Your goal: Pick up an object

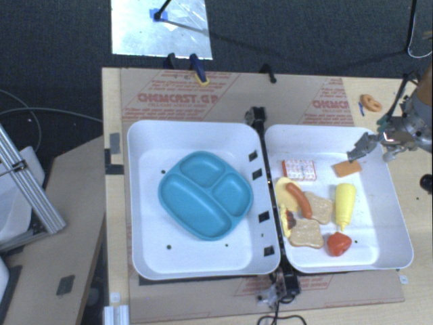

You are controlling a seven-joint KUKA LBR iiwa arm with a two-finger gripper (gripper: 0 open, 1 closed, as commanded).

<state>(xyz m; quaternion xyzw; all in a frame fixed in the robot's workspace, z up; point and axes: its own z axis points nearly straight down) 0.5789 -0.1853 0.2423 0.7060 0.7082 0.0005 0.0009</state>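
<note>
I am hovering my fingers (362, 147) over the right bin (389, 181), open or clenched I cannot tell, the orange wedge (347, 169) lying just below and inward of them, and I am risking knocking it aside if descending off-centre.

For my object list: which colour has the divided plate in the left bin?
Light blue; the divided plate shows plainly in the camera view.

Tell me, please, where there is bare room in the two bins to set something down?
Left bin: bare floor all around the blue divided plate. Right bin: bare along its right wall beside the yellow bottle; crowded around the sausage and bread.
</note>
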